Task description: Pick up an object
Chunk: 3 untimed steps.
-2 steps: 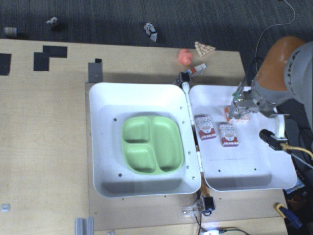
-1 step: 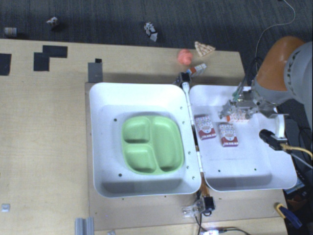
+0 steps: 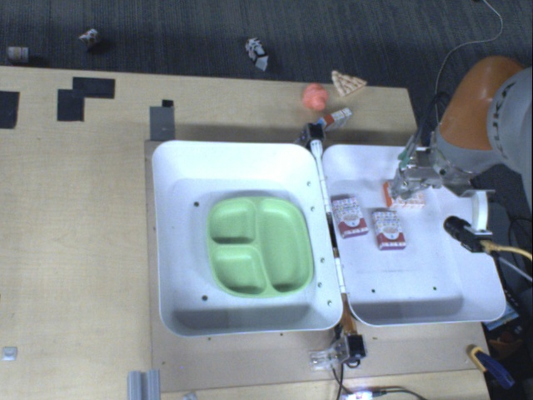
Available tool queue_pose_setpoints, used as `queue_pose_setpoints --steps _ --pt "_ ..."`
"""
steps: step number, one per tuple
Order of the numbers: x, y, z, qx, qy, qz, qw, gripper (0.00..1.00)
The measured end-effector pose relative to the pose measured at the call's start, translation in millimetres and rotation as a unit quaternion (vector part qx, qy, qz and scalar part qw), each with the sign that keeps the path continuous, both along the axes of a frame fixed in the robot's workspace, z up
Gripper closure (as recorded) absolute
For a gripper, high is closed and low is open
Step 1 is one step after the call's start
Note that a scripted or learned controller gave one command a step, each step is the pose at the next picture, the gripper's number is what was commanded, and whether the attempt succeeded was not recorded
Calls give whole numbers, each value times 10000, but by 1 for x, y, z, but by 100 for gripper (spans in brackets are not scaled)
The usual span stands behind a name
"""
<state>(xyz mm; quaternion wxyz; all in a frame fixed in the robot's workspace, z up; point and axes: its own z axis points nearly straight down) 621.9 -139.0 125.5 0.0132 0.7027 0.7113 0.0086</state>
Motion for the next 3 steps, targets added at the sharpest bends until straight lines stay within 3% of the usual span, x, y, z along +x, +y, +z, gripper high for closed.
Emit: queue_pose_setpoints --steps 1,2,3 --pt "0 0 0 0 2 1 10000 0" --pt "-91 27 -39 31 125 -51 9999 0" --pt "-89 27 -27 24 93 -45 9999 100"
